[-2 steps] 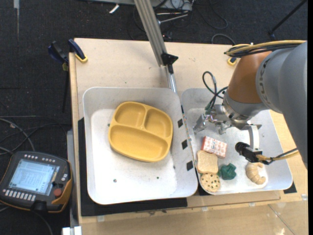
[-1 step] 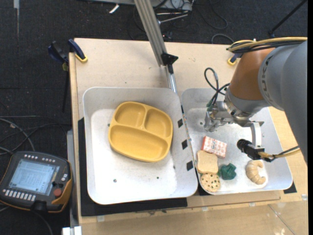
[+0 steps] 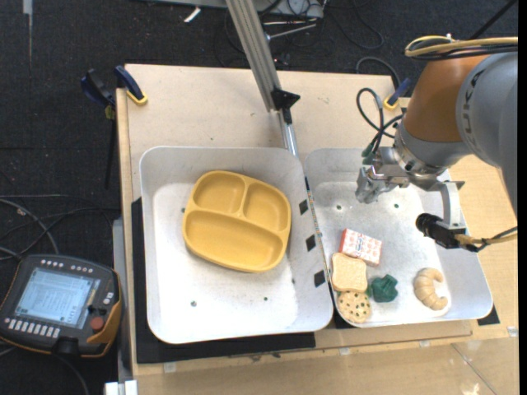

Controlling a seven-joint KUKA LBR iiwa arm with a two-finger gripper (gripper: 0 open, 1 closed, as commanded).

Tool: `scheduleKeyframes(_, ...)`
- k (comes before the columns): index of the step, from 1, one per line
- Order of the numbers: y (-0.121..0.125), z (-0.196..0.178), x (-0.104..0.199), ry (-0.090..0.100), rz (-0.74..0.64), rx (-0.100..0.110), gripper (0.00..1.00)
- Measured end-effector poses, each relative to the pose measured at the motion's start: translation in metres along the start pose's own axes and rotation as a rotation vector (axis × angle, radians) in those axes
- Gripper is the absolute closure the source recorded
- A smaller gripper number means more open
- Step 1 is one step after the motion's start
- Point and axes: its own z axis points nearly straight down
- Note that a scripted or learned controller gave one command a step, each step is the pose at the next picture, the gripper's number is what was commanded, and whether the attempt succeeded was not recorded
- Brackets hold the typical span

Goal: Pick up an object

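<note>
Several small items lie in the right bin (image 3: 395, 220), along its front. They are a pink and white carton (image 3: 362, 245), a slice of toast (image 3: 349, 272), a chocolate-chip cookie (image 3: 354, 305), a dark green lump (image 3: 383, 287) and a croissant (image 3: 431, 289). My gripper (image 3: 370, 187) hangs over the back left part of that bin, apart from the carton and some way behind it. I see nothing held in it.
A yellow divided plate (image 3: 237, 220) sits in the left bin (image 3: 165, 245). A metal pole (image 3: 257, 48) slants down to the gap between the bins. A teach pendant (image 3: 58, 303) lies off the bench at lower left. Cables hang by the wrist.
</note>
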Motion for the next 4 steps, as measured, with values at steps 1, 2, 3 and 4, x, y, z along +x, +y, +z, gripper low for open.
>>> scheduleKeyframes(1, 0.002, -0.054, 0.000, -0.001, -0.001, -0.001, 1.00)
scheduleKeyframes(2, 0.002, -0.036, 0.000, 0.000, 0.001, 0.009, 1.00)
scheduleKeyframes(3, 0.011, -0.037, 0.053, 0.002, -0.006, 0.006, 1.00)
scheduleKeyframes(4, 0.037, -0.044, 0.111, 0.003, -0.006, 0.003, 1.00)
